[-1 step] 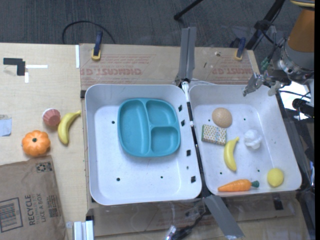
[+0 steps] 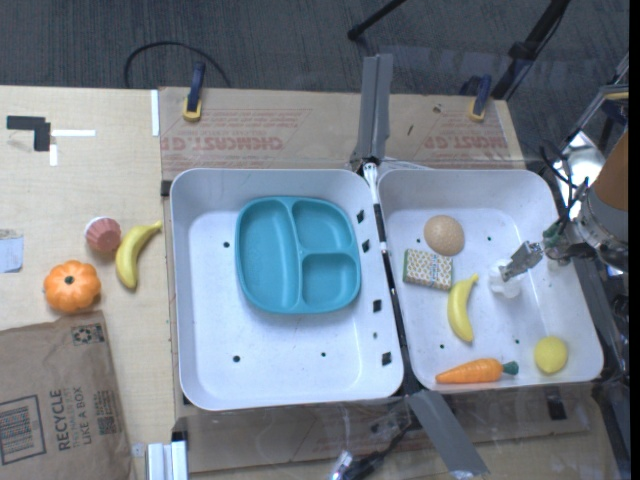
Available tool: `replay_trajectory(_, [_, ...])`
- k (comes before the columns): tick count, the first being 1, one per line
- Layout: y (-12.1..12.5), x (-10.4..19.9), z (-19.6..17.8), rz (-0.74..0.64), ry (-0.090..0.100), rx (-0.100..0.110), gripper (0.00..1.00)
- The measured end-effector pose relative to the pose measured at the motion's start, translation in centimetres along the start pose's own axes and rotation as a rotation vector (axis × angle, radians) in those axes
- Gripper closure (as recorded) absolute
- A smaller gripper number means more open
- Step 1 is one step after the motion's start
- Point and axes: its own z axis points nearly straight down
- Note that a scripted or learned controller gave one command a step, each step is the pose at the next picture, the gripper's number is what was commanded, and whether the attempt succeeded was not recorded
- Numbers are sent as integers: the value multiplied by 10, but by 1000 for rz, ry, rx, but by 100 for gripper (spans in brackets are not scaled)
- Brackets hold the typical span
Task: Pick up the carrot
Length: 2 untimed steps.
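The grey arm [image 2: 612, 183] reaches in from the right edge, its wrist angled down and to the left. Its tool [image 2: 512, 268] hangs low at the end of the wrist, metal fingers pointing down-left, nothing seen between them.

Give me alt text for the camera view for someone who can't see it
An orange carrot lies at the near edge of the right bin, beside a lemon and a banana, while the gripper hovers above them. The left bin holds a blue divided plate.
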Motion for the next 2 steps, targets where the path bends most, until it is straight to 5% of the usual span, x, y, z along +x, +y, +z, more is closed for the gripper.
replay_trajectory(1, [54, 51, 41, -613, -1, -2, 0])
replay_trajectory(2, [40, 119, 41, -845, -1, -2, 0])
